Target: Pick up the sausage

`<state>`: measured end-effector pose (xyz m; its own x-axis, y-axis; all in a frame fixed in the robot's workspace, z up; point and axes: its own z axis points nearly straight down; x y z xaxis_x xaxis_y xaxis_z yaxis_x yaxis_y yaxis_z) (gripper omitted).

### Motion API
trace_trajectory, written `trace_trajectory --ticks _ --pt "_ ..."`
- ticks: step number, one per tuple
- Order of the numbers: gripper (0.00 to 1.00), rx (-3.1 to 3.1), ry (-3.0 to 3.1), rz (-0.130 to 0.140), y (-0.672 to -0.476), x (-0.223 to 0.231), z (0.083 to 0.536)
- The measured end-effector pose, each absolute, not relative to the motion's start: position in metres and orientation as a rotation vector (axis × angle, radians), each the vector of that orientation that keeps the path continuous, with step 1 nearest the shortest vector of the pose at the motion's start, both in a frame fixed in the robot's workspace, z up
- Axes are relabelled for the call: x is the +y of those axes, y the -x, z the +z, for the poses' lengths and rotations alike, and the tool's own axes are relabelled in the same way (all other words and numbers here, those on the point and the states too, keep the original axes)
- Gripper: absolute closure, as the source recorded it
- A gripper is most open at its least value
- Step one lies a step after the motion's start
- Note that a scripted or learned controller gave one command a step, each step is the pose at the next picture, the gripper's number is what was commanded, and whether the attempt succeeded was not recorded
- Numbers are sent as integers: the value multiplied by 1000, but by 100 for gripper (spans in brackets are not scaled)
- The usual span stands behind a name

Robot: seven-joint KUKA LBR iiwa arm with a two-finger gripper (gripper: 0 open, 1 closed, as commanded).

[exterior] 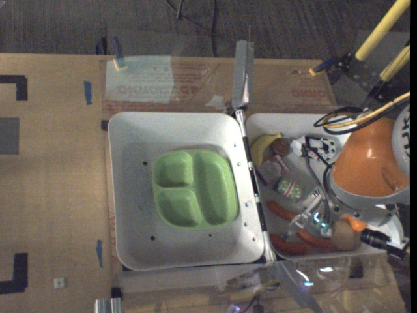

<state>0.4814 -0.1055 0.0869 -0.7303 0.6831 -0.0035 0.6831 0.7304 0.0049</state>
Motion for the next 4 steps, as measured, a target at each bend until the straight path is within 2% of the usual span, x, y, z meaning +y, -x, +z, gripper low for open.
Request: trace_trajectory --ticks 1,2,3,4 --pt "100 2909 -1158 9 -483 -107 98" --pt "100 3089 -540 2 -481 -71 185" --pt "100 3132 -126 2 -495 -58 214" --pt "100 3124 -131 4 -496 -58 225"
